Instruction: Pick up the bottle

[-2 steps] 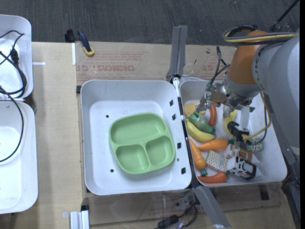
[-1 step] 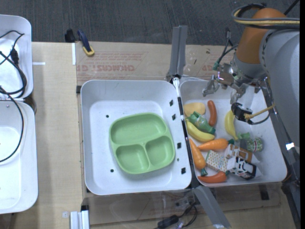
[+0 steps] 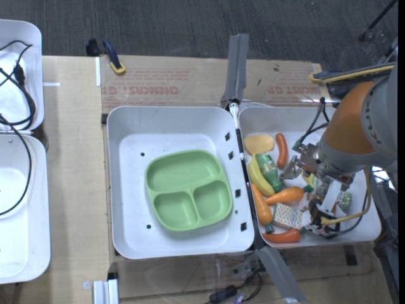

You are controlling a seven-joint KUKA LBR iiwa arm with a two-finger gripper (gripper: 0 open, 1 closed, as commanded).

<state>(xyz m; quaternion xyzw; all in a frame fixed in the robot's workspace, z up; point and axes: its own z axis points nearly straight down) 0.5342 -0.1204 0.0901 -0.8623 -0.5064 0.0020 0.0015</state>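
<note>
The bottle (image 3: pixel 268 170) is small and green with a pale label. It lies in the right bin (image 3: pixel 373 223) near its left side, between a yellow banana (image 3: pixel 259 179) and an orange carrot (image 3: pixel 286 196). My gripper (image 3: pixel 294 167) is low over the middle of that bin, just right of the bottle and above the carrot. The grey arm with its orange band (image 3: pixel 351 128) reaches in from the right and hides the bin's right half. Nothing can be seen held in the gripper.
The right bin also holds a yellow lump (image 3: pixel 258 144), a red sausage (image 3: pixel 281 149), a patterned box (image 3: pixel 288 218), a red pepper (image 3: pixel 283 235) and an orange piece (image 3: pixel 262 211). A green divided plate (image 3: pixel 188 189) lies in the left bin (image 3: pixel 123 170).
</note>
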